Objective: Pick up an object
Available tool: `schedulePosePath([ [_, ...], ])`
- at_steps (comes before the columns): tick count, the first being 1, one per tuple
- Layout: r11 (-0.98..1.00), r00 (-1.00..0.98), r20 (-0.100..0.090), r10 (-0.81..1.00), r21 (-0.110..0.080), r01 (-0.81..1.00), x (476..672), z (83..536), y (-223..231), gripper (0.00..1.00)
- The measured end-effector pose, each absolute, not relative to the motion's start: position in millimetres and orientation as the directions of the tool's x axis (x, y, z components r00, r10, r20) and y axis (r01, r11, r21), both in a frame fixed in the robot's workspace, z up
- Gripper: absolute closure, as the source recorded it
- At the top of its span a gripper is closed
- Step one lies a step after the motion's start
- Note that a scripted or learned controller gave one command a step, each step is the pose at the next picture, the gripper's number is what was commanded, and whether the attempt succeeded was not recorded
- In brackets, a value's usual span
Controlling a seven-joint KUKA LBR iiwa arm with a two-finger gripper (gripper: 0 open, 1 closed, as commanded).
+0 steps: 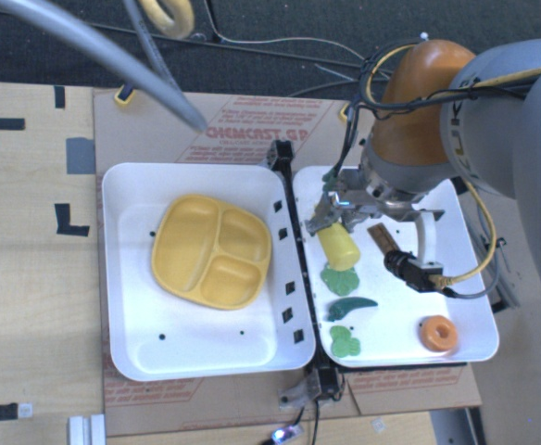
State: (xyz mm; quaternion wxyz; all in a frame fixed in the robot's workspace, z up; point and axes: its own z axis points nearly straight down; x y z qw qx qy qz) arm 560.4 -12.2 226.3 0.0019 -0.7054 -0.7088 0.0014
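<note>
Claw (331, 213) low over right bin (465, 341), beside yellow cylinder (339, 246)

- Even, bright overhead light, with soft shadows under the yellow divided plate (212, 251)
- Faint glare on the white bins (122, 248) and the arm's orange band (423, 100)
- A grey bar (76, 35) at top left is blurred, out of focus
</note>
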Motion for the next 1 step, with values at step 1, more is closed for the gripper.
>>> schedulePosePath([
  [1, 0.006, -0.006, 0.001, 1.000, -0.004, 1.000, 537.3, 231.2, 34.6, 1.00],
])
